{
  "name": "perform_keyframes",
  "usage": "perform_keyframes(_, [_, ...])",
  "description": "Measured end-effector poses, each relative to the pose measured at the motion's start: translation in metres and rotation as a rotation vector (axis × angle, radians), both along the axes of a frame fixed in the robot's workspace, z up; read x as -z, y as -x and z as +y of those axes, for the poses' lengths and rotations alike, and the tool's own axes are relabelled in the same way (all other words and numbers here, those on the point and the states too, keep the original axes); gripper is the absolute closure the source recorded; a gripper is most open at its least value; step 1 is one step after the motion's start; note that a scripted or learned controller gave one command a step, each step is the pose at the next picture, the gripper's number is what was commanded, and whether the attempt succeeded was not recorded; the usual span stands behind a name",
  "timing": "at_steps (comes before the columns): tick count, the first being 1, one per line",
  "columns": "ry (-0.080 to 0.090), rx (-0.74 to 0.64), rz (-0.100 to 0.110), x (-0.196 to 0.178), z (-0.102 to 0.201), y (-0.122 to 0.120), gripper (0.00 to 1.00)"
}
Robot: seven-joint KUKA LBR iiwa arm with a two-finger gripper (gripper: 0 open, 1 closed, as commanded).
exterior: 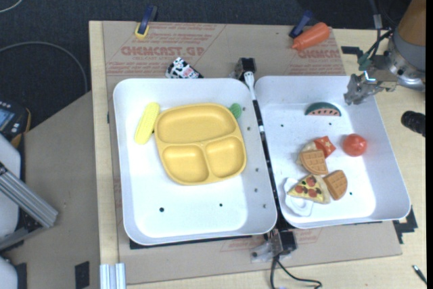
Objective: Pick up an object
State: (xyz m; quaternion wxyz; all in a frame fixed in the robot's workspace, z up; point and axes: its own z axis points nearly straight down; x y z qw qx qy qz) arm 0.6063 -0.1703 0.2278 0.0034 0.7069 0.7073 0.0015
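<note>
1. The bench (203, 44) carries two shallow white bins side by side; the left bin (135, 213) sits at nine o'clock, the right bin (385, 193) at three.
2. A yellow divided tray (199, 142) fills the middle of the left bin, its long axis running roughly ten to four o'clock.
3. The arm (409, 44) comes in from about two o'clock, its wrist bent down over the right bin's far right corner.
4. The gripper (358, 91) hangs over that corner, clear of the toys; I cannot tell from here whether it is released or clenched, and nothing is visibly grasped.
5. A yellow corn cob (146, 122) lies just beside the tray's nine o'clock edge, pointing about one to seven.
6. The pizza slice (308, 189) lies at the right bin's seven o'clock, long axis nearly three to nine.
7. Two waffle pieces (314, 162) sit above and right of it, close together.
8. A watermelon slice (323, 109) lies towards twelve o'clock in the right bin, curved side up, long axis level.
9. A red tomato (354, 144) rests towards three o'clock, below the gripper and apart from it.
</note>
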Motion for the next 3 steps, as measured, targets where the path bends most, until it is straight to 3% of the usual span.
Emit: perform_keyframes(3, [-0.005,-0.005,0.009,0.016,0.163,-0.024,1.00])
